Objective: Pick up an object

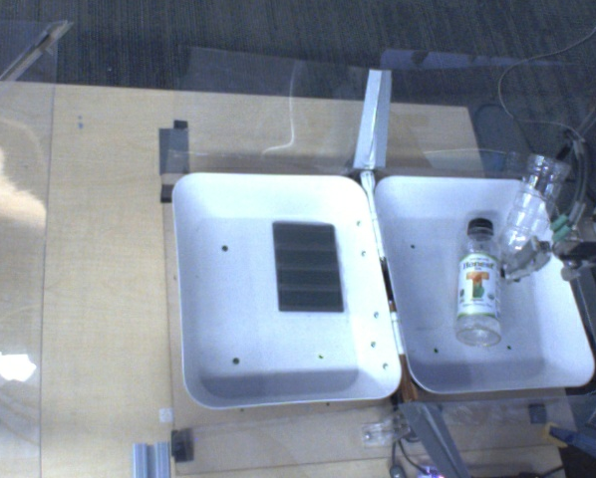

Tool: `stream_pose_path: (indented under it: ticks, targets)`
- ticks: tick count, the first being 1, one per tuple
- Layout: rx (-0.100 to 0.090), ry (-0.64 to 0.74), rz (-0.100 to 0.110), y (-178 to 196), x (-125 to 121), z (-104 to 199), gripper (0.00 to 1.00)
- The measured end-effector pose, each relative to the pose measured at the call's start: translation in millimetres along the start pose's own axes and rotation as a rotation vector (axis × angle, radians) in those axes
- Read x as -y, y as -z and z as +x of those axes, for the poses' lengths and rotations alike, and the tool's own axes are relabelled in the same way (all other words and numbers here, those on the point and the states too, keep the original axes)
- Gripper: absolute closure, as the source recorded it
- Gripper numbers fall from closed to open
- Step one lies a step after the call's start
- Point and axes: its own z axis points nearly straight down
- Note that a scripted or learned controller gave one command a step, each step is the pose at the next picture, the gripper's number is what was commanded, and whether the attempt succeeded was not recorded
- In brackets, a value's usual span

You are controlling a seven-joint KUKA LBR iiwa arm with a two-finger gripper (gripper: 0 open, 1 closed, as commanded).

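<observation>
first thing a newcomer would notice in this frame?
Probably the dark ribbed rectangular block lying flat in the middle of the left bin, stark against the white. Next, the clear bottle with a dark cap and an orange-and-green label, lying in the right bin. The gripper, a pale translucent shape, sits just right of the bottle's neck.

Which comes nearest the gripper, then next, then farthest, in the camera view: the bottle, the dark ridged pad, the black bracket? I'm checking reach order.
From the gripper:
1. Bottle, right bin, beside it.
2. Dark ridged pad, left bin's middle.
3. Black bracket, bench, beyond left bin's far corner.
</observation>
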Motion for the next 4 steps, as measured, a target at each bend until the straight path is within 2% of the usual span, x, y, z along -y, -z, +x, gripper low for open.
stream_pose_path:
  ticks: [1, 2, 3, 4]
  targets:
    - [-0.001, 0.101, 0.002, -161, -37, 1, 0.00]
    - [0.005, 0.188, -0.017, -172, -45, 0, 0.00]
    - [0.008, 0.188, -0.025, -161, -47, 0, 1.00]
    - [0.000, 0.197, -0.002, -79, -40, 100, 1.00]
